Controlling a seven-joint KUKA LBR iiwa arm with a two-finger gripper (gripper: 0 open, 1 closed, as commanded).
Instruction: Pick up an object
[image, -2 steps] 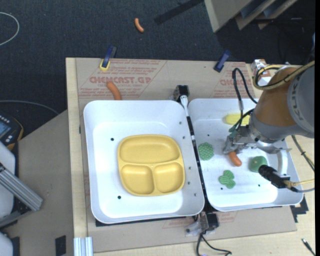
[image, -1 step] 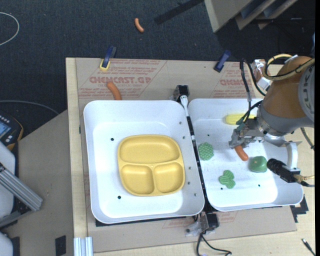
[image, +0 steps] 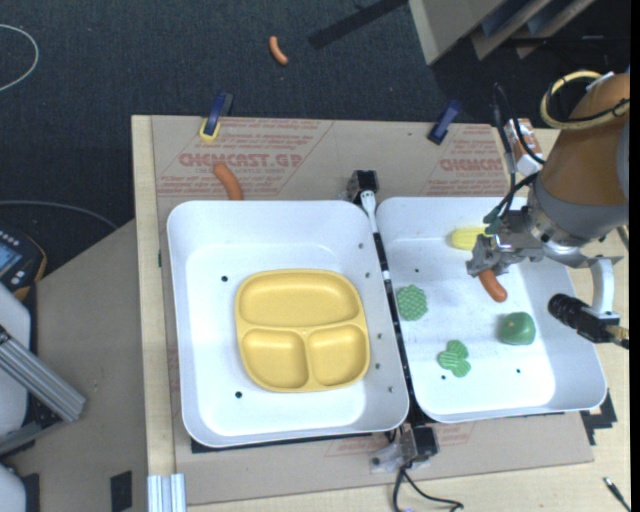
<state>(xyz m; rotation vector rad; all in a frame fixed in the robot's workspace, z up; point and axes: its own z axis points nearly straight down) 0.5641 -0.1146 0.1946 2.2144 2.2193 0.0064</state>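
Observation:
My gripper (image: 489, 258) hangs over the back part of the right bin (image: 560, 390). An orange sausage-shaped piece (image: 494, 288) lies or hangs right below its tip; whether it is gripped I cannot make out. Just left of the gripper a yellow piece (image: 464, 238) peeks out, partly hidden by it. Further forward in the same bin are a dark green rounded piece (image: 517, 328), a green broccoli-like piece (image: 455, 358) and a flat green leafy piece (image: 411, 301) near the left wall.
The left bin (image: 200, 250) holds a yellow divided plate (image: 300, 329). Another orange sausage (image: 229, 181) lies on the cardboard behind that bin. Clamps (image: 213, 118) pin the board's back edge. A black part of the arm (image: 580, 316) juts over the right bin's right side.

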